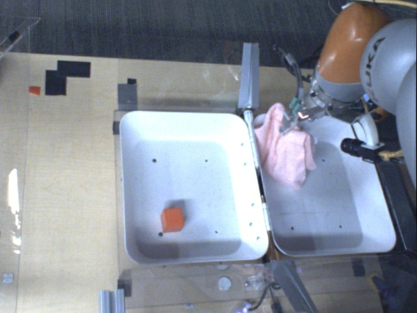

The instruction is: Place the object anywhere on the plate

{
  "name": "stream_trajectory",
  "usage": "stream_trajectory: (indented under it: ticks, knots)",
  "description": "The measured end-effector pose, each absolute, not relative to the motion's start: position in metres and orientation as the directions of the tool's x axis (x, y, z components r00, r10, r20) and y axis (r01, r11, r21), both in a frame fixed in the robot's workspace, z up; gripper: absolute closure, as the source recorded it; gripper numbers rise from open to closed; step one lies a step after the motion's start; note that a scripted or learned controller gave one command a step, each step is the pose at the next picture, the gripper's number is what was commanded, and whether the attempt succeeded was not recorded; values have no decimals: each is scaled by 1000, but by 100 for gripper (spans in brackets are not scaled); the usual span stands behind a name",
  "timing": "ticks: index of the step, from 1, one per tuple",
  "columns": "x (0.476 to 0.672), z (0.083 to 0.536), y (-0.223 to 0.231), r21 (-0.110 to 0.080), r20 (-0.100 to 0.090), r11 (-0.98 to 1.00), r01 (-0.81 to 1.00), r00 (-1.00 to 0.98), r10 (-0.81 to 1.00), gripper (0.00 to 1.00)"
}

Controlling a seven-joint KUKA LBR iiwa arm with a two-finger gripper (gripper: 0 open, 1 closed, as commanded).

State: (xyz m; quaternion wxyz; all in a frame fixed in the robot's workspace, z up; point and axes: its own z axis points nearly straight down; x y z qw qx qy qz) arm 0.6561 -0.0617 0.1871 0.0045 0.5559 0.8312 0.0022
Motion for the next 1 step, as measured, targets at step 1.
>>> stream_trajectory:
  ticks: [1]
  knots:
    - [659,227,-60,10,-5,390,921,-390,921,100]
